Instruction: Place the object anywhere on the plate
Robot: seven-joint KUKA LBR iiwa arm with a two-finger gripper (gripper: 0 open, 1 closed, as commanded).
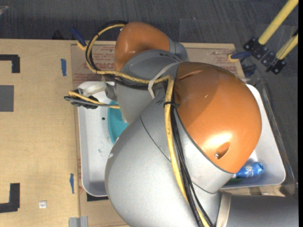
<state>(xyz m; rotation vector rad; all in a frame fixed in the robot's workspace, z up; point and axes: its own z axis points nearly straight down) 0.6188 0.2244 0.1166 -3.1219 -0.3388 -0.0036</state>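
Tan worktop (pixel 38 141) is largely masked by the grey-and-orange arm (pixel 189 141), whose grip cannot be told as wide or closed; with the blue object (pixel 251 170) seen in the right bin (pixel 277 162), well apart from the teal plate (pixel 115 125) in the left bin (pixel 90 164), an empty-handed placement is judged the risk.

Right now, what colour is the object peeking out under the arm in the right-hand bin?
Blue, with a lighter patch: the object lies by the right bin's lower corner, seen in the camera view.
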